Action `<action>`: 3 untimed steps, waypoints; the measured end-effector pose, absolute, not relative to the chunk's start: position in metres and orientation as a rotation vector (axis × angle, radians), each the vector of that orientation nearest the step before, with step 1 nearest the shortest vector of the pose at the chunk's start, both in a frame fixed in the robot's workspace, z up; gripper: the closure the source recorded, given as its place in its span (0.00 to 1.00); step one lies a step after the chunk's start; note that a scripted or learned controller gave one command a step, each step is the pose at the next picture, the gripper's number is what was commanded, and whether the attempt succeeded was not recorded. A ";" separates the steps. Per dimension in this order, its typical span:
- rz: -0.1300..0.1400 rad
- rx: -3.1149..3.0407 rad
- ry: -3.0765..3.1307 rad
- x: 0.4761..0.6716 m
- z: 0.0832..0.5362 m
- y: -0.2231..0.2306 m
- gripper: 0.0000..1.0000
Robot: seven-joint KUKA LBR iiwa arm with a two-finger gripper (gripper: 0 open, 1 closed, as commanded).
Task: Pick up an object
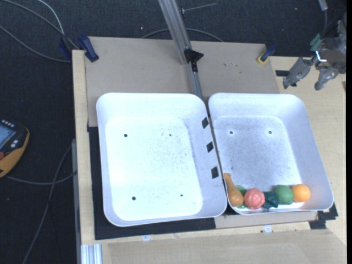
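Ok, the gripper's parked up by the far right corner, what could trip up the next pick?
1. The toys are packed in a row against the right bin's near wall: orange ball, green piece, pink ball. A descent could hit the wall.
2. They touch, so the gripper may nudge neighbours or grab two.
3. Round toys can slip out.

Both white bins [151, 106] are looking like smooth matt plastic, faintly speckled; the bench [137, 65] is showing matt tan board; the slanted rail [173, 15] is gleaming like metal.
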State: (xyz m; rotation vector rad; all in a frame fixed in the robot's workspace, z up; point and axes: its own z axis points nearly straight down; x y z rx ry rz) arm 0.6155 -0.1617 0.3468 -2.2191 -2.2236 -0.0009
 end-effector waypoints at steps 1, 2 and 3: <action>-0.003 -2.211 -2.230 0.607 0.353 -0.017 0.00; -0.006 -2.216 -2.228 0.546 0.380 0.032 0.00; -0.005 -2.233 -2.218 0.539 0.445 -0.060 0.00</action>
